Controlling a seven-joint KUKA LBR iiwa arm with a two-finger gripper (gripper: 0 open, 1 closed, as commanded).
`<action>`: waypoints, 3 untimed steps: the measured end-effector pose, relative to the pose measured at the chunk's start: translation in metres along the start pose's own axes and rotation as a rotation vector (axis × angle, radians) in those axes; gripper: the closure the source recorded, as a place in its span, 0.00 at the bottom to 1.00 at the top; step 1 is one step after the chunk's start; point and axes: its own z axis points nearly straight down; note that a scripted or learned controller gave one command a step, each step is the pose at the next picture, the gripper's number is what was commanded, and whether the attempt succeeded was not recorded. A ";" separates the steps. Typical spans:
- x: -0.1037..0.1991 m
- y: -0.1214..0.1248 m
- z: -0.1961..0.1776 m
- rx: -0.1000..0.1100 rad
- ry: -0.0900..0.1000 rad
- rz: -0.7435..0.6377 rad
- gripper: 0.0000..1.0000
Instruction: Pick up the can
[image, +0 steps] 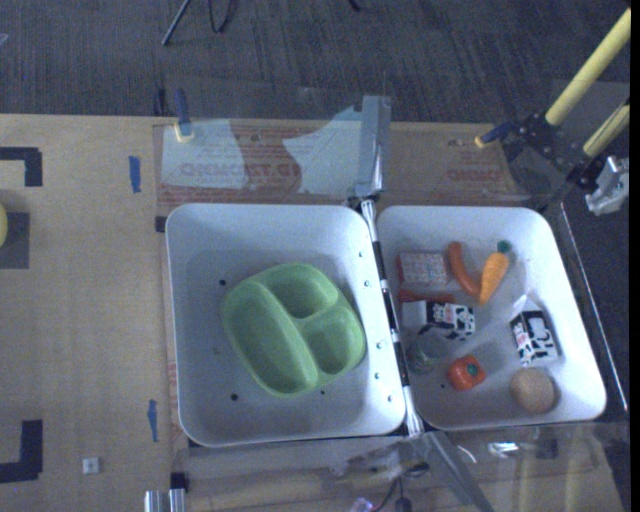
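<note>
- The can sits in the right bin, in its near-left part, close to the wall that borders the left bin.
- It is a dull grey-green thing and rather blurred. It shows as a roundish outline, as if 1 end faced up toward the camera, so its long axis seems to run roughly upright. I can't say for sure that it isn't tilted.
- Just far of the can lies a cow-patterned carton, and just to its right is a small red-orange tomato. Both are very near the can; I can't tell if they touch it.
- A 2nd cow-patterned carton lies further right, with a tan ball-like lump on its near side.
- At the far side of that bin are a pinkish box, a red-orange sausage and a carrot with its green tip pointing far.
- The left bin holds 1 green divided plate with 3 compartments, lying flat in the middle.
- As for the pincer, I can't tell whether it is open or closed, and nothing is gripping the can.
</note>
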 end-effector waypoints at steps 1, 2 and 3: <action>-0.034 0.055 0.000 -0.003 -0.002 0.434 1.00; -0.032 0.057 -0.011 -0.007 -0.004 0.430 1.00; -0.017 0.049 0.001 0.004 0.001 0.731 1.00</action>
